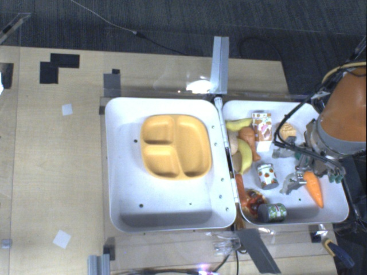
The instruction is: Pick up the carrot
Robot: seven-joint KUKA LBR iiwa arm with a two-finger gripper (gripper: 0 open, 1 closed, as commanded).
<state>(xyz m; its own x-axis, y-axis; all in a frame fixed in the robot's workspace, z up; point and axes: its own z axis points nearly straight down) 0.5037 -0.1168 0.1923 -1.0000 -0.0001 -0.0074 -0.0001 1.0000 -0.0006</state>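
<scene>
The orange carrot (pixel 314 190) lies in the right bin (pixel 338 215), near its right wall, with its thick end pointing up the view and its tip toward the front. My gripper (pixel 310 174) hangs directly over the carrot's thick end, below the grey wrist and the orange band (pixel 347 109). The gripper body hides the top of the carrot, so I cannot see whether it touches the carrot.
Left of the carrot the right bin holds a small printed can (pixel 266 175), a dark green can (pixel 274 212), bananas (pixel 245 153), a small carton (pixel 262 125) and a red item (pixel 250 198). A yellow divided plate (pixel 175 145) sits in the left bin (pixel 123 171).
</scene>
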